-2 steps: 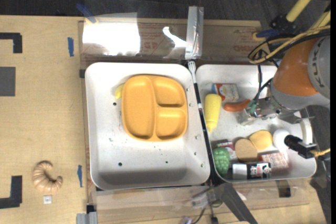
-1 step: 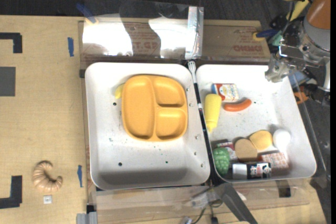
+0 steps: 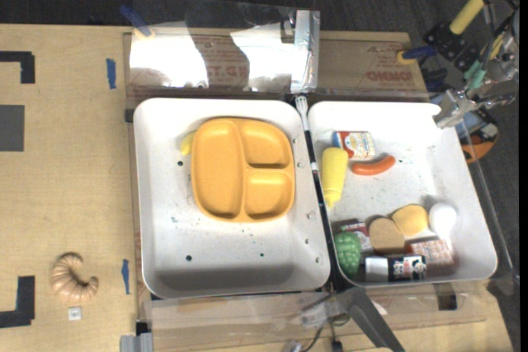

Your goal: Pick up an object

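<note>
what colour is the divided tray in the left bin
Orange-yellow; the tray shows plainly in the camera view.

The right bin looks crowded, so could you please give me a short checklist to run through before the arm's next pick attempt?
1. Targets present in the right bin: ok. It holds a mustard bottle, a sausage and a clustered pile in its near part.
2. An isolated target: ok. The sausage has bare bin floor on its right and near sides.
3. Pile near the front wall: not ok. The green item and bread pieces lie packed together.
4. Gripper position: ok. It is at the bin's far right corner, away from the items.
5. Finger state: cannot tell.
6. Left bin: ok. The yellow tray lies flat inside.
</note>
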You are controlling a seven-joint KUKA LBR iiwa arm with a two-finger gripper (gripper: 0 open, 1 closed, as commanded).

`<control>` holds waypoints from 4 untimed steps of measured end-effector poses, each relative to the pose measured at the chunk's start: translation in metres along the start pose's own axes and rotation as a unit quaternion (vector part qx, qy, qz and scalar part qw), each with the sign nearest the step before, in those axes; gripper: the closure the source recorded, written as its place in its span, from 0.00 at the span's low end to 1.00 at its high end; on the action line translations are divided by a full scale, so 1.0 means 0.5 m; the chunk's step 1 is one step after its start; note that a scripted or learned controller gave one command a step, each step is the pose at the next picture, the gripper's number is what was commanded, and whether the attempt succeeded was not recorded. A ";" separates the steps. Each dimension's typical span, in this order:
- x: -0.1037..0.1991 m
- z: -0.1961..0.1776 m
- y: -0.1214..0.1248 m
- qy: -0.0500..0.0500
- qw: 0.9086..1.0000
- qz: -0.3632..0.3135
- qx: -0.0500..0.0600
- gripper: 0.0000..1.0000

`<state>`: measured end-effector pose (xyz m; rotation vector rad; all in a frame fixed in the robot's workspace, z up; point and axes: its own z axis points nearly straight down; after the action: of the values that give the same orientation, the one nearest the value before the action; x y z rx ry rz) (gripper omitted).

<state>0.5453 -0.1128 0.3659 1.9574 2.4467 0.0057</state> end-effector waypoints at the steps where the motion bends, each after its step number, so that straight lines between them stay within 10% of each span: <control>1: -0.028 -0.090 -0.051 0.000 0.988 -0.157 0.000 1.00; 2: -0.048 0.038 -0.145 0.003 0.975 -0.221 0.003 1.00; 3: -0.062 0.029 -0.125 0.001 0.927 -0.374 0.001 1.00; 4: -0.070 0.139 -0.121 0.003 0.924 -0.381 0.003 1.00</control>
<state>0.4945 -0.1604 0.2961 0.8782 3.0161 0.0004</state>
